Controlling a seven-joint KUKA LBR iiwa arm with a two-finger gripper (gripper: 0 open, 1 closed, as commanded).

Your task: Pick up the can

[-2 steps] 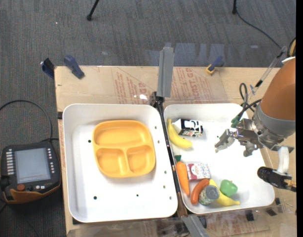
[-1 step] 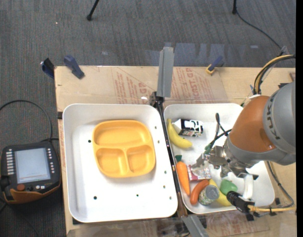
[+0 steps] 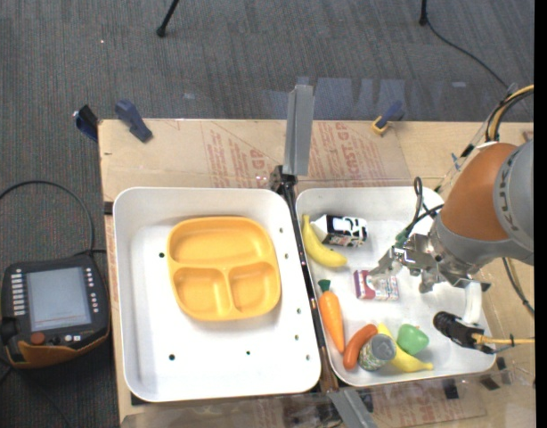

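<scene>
The can (image 3: 377, 352) stands upright near the front edge of the right bin (image 3: 394, 201), showing a grey lid and a greenish label. It is wedged between a red pepper (image 3: 358, 345) on its left and a green pepper (image 3: 412, 338) on its right. My gripper (image 3: 405, 261) hangs over the middle of the right bin, just right of a small pink and white packet (image 3: 377, 284). It is well behind the can and apart from it, with nothing seen held.
The right bin also holds a banana (image 3: 321, 243), a black and white carton (image 3: 346, 230), a carrot (image 3: 331, 315) and a yellow fruit (image 3: 409, 360). A yellow divided plate (image 3: 225, 266) lies in the left bin (image 3: 144, 328). A teach pendant (image 3: 53, 303) sits far left.
</scene>
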